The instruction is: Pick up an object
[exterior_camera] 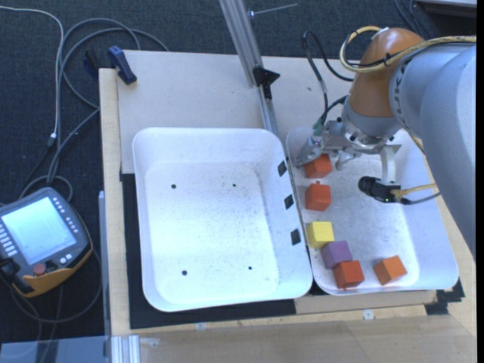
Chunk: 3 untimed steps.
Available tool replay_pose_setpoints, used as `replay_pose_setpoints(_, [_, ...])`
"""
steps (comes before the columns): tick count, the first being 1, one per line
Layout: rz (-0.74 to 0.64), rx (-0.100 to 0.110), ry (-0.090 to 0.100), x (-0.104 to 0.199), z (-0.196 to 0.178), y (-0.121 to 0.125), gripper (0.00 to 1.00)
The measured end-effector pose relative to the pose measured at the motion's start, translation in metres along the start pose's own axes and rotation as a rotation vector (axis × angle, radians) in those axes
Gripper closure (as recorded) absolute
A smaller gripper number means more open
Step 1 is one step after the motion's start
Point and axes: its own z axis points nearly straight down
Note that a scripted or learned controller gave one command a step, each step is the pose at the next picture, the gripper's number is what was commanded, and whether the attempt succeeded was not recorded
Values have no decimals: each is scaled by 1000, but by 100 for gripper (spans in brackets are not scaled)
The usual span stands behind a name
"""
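- Bench top (189, 89), pale board, bears two shallow white bins side by side: left bin (151, 157) and right bin (431, 255).
- Arm (431, 74) enters from 3 o'clock; grey body, orange band (382, 59) above the wrist.
- Gripper (321, 157) is low over the right bin's 11 o'clock corner, near the wall shared with the left bin.
- An orange-red block (318, 165) sits right at the fingertips. Whether it is clamped between the fingers, cannot tell; the wrist hides them.
- Second orange-red block (318, 197) lies just toward 6 o'clock of the first, apart from the gripper.
- Yellow block (321, 233) further toward 6 o'clock, along the same wall.
- Purple block (336, 252) just beside the yellow one, at its 5 o'clock.
- Red block (349, 274) touching or nearly touching the purple one, near the bin's 6 o'clock rim.
- Orange block (389, 269) at 3 o'clock of the red one, a small gap between.
- Blue clamp (121, 63) at the bench's 10 o'clock corner.
- Handheld control pad (38, 240) on the dark floor at 9 o'clock, cables running off it.
- Slanted metal rail (242, 29) crosses from 12 o'clock down between the bins.
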Motion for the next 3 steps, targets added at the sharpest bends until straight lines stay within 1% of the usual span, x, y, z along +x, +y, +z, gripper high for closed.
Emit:
replay_pose_setpoints(1, [2, 4, 0, -1, -9, -1, 100])
replay_pose_setpoints(2, [-4, -1, 2, 73, -103, 11, 100])
replay_pose_setpoints(3, [-6, 3, 4, 156, -136, 26, 100])
